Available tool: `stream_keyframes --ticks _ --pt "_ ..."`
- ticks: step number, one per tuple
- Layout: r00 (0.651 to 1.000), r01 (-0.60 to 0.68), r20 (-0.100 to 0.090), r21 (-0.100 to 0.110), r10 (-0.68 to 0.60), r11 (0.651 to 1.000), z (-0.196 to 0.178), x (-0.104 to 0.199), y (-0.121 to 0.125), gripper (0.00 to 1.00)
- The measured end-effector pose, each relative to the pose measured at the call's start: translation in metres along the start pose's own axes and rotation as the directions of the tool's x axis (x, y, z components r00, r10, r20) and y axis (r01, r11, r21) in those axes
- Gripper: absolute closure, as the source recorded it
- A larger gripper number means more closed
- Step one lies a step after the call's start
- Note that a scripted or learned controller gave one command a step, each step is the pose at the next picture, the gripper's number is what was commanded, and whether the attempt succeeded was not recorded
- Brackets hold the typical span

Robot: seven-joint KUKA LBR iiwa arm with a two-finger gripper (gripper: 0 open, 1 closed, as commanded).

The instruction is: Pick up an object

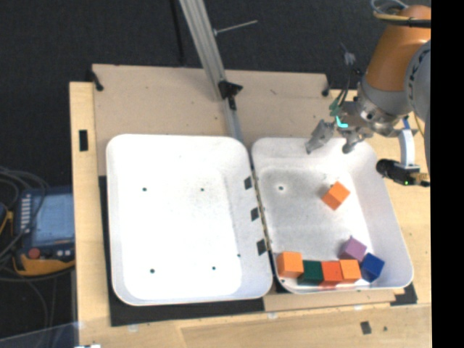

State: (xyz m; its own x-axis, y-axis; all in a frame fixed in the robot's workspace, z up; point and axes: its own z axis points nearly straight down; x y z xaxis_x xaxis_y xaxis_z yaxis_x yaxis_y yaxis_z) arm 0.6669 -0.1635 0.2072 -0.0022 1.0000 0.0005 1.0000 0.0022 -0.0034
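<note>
Orange is the colour of the nearest candidate: one orange cube (335,195) lies alone on the floor of the right bin (290,216), tilted so that a corner points toward the camera. The other blocks sit in a row along the near wall of that bin: an orange block (291,263), a green block (312,271), two more small orange ones beside it, then a blue block (371,265) with a purple block (354,248) just behind. The left bin (174,216) has only some dark specks on its floor.

The gripper (333,138) hangs over the far edge of the right bin, and its fingers are spread apart, with nothing between them. It is still well apart from the lone cube, and it looks higher than the bin floor, so I judge that the pick is only at its approach.

Several things could go wrong from here. The cube lies turned, so if the fingers come down without matching its faces, they may press on its corners and twist it out. If the descent lands a little to the side, one finger may hit the top of the cube and push it away. The row by the near wall is a harder target: the blocks touch each other, so the fingers would have no free gap to enter, and the wall is close. Also, the gripper is now near the far rim, and a low sideways move could strike that rim.
</note>
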Motion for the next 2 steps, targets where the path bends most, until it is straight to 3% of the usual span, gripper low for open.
stream_keyframes --ticks 1,2 --pt "1.0 0.002 0.004 -0.003 -0.002 1.0 -0.003 -0.001 0.001 0.0" --pt "1.0 0.005 0.003 0.0 -0.005 1.0 0.04 0.003 0.001 0.0"
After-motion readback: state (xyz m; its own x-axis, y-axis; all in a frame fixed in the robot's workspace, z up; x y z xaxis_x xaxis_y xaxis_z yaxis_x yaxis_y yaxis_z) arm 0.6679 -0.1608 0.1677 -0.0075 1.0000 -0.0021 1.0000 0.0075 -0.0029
